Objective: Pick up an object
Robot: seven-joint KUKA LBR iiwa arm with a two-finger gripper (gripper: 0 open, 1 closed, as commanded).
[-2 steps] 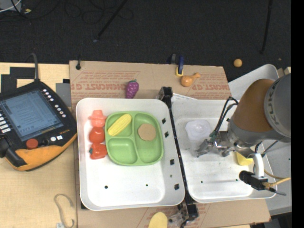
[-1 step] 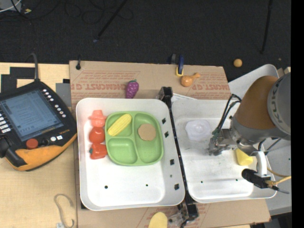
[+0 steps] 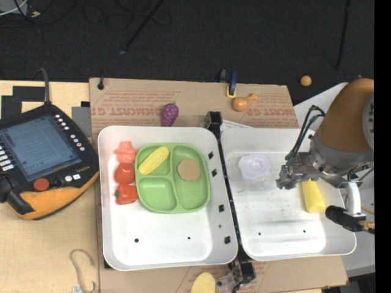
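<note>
Yellow and blocky, a small object (image 3: 313,196) lies in the right bin (image 3: 269,237), close to its right wall and about midway between far and near edges. Just to its left the hand (image 3: 287,179) hangs low over the bin floor, dark and bunched under the wrist; whether it is wide or narrow I cannot tell from here, and nothing shows gripped in it. The yellow object sits beside the hand, not in it. A clear, round lidded cup (image 3: 254,166) rests on the bin floor a little further left, near the far half of the bin. The arm (image 3: 345,127) comes in from the right, its orange band bulging above the grey wrist.

Across the divider, the left bin (image 3: 153,243) carries a green divided plate (image 3: 173,179) in its far half. A yellow corn cob (image 3: 152,159) lies tilted in the plate's far-left compartment and a tan round disc (image 3: 189,170) sits in the far-right one. Red toy pieces (image 3: 124,174) line up just left of the plate, touching or nearly touching its rim.

Beyond the bins, on the cardboard sheet (image 3: 134,102), a purple grape bunch (image 3: 170,113) lies near the left bin's far edge, and an orange pear-like toy (image 3: 242,102) sits further right. A control pendant (image 3: 43,157) rests on the counter (image 3: 36,249) to the left.
</note>
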